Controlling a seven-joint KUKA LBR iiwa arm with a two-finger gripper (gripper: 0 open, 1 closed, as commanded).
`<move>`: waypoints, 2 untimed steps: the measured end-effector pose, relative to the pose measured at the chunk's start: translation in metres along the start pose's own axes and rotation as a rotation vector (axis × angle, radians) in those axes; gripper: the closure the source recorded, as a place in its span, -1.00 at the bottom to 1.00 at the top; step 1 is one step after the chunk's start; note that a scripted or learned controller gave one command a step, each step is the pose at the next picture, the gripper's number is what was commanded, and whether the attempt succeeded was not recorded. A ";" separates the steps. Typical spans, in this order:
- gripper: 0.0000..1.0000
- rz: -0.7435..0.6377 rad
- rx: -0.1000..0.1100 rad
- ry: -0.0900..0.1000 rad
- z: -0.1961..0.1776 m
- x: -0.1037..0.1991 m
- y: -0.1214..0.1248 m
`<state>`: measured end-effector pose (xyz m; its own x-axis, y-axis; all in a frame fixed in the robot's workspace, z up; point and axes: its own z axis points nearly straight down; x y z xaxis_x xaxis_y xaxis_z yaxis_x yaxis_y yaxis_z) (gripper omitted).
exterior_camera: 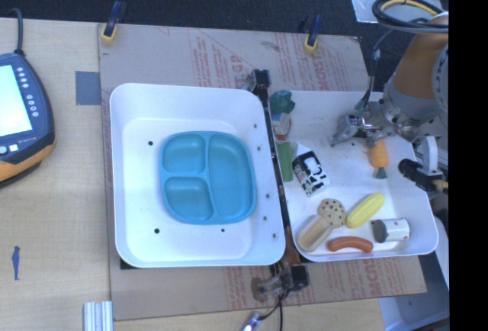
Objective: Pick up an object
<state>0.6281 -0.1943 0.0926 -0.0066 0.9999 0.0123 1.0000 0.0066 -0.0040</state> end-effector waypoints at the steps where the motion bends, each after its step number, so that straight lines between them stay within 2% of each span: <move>1: -1.00 0.003 -0.002 -0.012 -0.113 0.017 0.013; 2: -1.00 0.003 0.000 -0.013 -0.061 -0.017 -0.023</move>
